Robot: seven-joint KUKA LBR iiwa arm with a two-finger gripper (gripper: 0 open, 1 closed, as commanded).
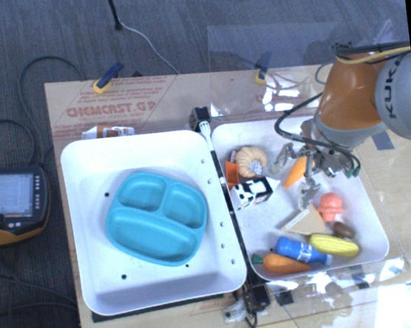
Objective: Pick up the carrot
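A grey robot arm with an orange band [347, 97] reaches in from the right, wrist bent down over the right bin [379, 246]. Its gripper [300, 166] hangs above the upper middle of that bin, jaws clenched on an orange carrot [295, 171], which sits tilted between the metal fingers, lifted off the bin floor.

Two shallow white bins sit side by side on the desk [71, 102]. The left bin [94, 284] holds a blue divided plate [157, 216] with three compartments, lying slightly askew.

The right bin holds several toy foods. Near its top left are a tan shell-like pastry [250, 161], a small orange-red piece [232, 171] beside it, and a black-and-white block [252, 191] just below. A pink-orange rounded item [330, 206] lies at the right. Along the bottom edge lie a second carrot [285, 263], a blue bottle-like item [302, 251] touching it, and a yellow banana [334, 245].

Red printing on the brown board under the bins reads "CHEMCAST"; the rest is too blurred. White letters "KU" show on the arm. A handheld control pendant [6, 202] with a screen lies on the carpet at the left.
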